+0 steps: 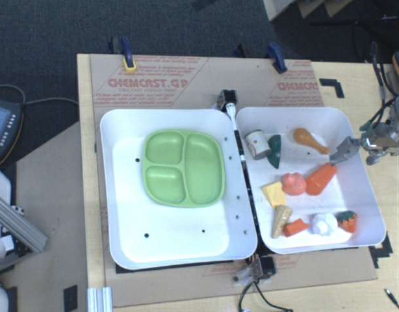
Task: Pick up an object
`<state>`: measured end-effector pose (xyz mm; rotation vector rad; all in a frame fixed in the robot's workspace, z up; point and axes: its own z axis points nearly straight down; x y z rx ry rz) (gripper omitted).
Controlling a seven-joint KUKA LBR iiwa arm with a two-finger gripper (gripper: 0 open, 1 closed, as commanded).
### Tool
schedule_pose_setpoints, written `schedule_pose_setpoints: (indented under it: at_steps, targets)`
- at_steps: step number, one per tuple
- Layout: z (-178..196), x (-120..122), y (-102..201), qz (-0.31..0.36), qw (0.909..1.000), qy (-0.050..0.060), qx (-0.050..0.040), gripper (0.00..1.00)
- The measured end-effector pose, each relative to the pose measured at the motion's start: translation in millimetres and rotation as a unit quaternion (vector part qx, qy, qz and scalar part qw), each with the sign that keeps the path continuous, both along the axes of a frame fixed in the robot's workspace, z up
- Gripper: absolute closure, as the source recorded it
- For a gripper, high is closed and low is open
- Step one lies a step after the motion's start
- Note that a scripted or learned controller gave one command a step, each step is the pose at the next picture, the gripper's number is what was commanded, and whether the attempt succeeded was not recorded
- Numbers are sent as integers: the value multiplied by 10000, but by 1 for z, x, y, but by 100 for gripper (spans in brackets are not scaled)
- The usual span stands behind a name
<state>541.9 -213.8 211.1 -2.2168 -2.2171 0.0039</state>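
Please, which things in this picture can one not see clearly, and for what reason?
- Gripper, camera view: small and blurred above the right bin; open or shut cannot be told.
- Arm: cut off by the right edge.
- Small white item in the right bin: too small to name.
- Cylinder by the dark green piece: label unreadable.
- Device at left: cut off by the edge.
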Motion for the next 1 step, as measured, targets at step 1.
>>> schedule_pose_setpoints:
  at_steps: [1]
  targets:
    - [-47, -9, -1, -3, 10000, -4, -1, 0]
